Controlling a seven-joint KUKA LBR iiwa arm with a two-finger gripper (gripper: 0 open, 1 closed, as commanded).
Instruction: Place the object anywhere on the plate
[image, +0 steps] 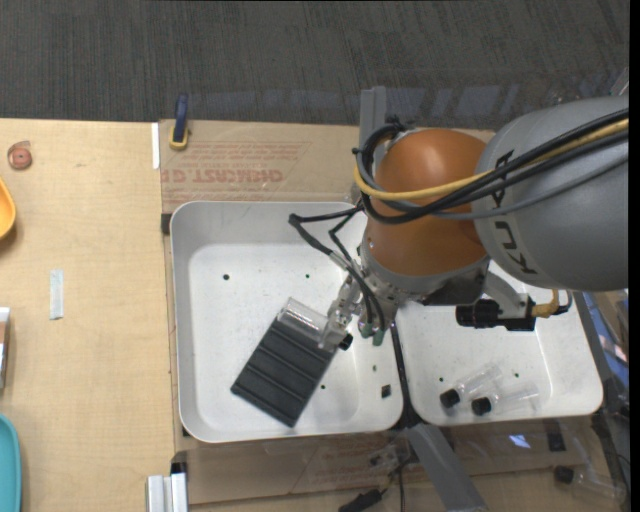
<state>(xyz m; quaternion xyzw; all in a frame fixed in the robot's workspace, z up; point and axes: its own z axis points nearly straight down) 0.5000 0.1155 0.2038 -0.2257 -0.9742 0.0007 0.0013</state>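
Observation:
A dark ribbed rectangular plate (280, 372) lies tilted in the left white bin (200, 300). On its upper end rests a small clear, greyish object (302, 318). My gripper (342, 325) hangs just to the right of that object, at the plate's upper right corner, under the orange wrist band (425, 200). From this angle I cannot make out whether the gripper touches the clear object or merely sits beside it.
The right white bin (560, 400) holds a clear plastic item with two black caps (478, 393). A small dark bit (385, 391) lies near the divider between the bins. Black cables (320, 235) loop over the left bin's far side.

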